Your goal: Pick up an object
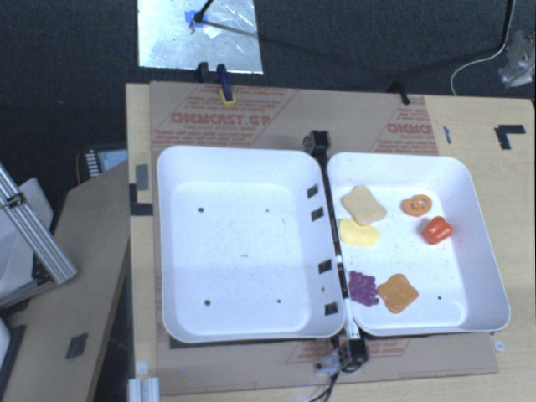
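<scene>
At the far left an aluminium rail slants across a lower side table, well apart from the bins. The bench is covered by a cardboard sheet with red print. A clamp grips its far edge, and beyond that a shiny metal sheet lies on the dark floor.

The left bin has a wide white floor with only a few small dark dots on it, and rounded walls on all four sides. Its right wall touches the left wall of the right bin. A row of small black clips runs along that shared edge.

All the things to pick up lie in the right bin:
- **Bread slice:** a beige bread slice sits close to the shared wall.
- **Yellow piece:** a flat yellow piece is just below the slice, touching it or nearly so, and almost against the wall.
- **Purple bunch:** a purple bunch lies nearer the front, also close to the wall.
- **Orange-brown piece:** an orange-brown piece is just beside the bunch on its right.
- **Orange ring:** an orange ring lies further right and toward the back.
- **Red fruit:** a red fruit sits near the ring, with open floor around it.

The bin's front right corner and right wall have bare floor beside them. A white cable loops over the floor at the upper right.
</scene>
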`<state>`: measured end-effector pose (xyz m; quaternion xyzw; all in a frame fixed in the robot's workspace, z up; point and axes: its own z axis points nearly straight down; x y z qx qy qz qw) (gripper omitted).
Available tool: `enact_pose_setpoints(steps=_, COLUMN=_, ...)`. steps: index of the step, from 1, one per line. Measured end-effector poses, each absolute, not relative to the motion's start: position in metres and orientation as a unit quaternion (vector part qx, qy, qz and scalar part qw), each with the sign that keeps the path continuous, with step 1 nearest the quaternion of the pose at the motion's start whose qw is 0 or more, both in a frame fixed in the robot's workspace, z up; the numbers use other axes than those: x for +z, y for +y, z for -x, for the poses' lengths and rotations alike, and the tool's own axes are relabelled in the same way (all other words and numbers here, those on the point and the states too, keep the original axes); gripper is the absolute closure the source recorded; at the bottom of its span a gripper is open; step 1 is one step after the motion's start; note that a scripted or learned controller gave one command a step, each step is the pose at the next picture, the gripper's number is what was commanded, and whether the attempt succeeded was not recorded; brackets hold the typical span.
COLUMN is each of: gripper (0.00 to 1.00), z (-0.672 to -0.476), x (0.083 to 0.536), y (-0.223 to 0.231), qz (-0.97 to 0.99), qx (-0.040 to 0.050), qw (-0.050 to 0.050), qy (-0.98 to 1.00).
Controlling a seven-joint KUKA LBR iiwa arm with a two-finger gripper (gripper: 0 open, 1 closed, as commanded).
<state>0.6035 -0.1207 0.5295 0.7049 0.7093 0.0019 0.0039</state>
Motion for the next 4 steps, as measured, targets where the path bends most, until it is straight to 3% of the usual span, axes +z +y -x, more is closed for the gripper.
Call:
enact_pose_setpoints(steps=1, gripper=1.0, z=-0.542, x=0.537, y=-0.174, qz=-0.709, qx=0.0003, qw=0.002, qy=0.705)
enact_pose_setpoints(steps=2, gripper=1.0, z=-0.484, x=0.47, y=-0.209, qz=-0.709, qx=-0.0015, qw=-0.002, qy=0.706)
enact_pose_setpoints(steps=3, gripper=1.0, z=-0.488, x=0.513, y=-0.137, qz=-0.703, qx=0.0027, qw=0.003, qy=0.711)
enact_pose_setpoints(steps=4, gripper=1.0, z=-0.546, x=0.512, y=-0.044, qz=-0.702, qx=0.002, qw=0.001, qy=0.713)
